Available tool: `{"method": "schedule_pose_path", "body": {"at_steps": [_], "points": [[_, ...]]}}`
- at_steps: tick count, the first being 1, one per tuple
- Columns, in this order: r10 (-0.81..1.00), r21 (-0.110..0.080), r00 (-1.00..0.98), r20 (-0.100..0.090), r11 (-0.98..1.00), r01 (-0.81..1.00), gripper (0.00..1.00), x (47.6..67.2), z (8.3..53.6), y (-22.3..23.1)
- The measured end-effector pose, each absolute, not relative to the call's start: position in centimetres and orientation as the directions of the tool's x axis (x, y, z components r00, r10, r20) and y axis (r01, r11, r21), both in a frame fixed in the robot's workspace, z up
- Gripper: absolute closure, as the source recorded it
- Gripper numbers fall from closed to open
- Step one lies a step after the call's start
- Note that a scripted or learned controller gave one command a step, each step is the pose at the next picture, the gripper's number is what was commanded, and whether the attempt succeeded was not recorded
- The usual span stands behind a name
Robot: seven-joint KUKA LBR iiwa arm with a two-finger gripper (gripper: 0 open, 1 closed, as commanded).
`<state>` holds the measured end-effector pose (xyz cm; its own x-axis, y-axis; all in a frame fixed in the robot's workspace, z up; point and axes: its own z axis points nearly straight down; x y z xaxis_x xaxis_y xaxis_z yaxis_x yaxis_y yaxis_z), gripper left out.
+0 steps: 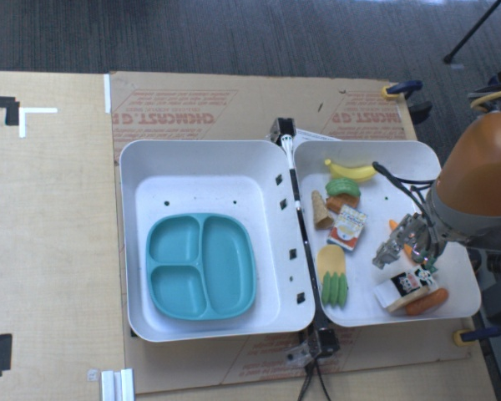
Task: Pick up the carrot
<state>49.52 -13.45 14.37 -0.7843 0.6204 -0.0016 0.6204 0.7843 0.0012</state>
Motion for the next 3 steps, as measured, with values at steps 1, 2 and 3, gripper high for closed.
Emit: {"method": "schedule_pose_path", "body": {"at_steps": [1, 2, 3], "points": [[0.592, 0.002, -0.806, -0.004, 0.806, 0.592, 1.0, 48.0, 19.2, -6.4], [0.35, 0.0, -0.937, -0.011, 0.937, 0.35, 1.0, 48.1, 28.3, -13.0], [0.235, 0.001, -0.972, -0.003, 0.972, 0.235, 1.0, 47.9, 13.6, -12.9]]}}
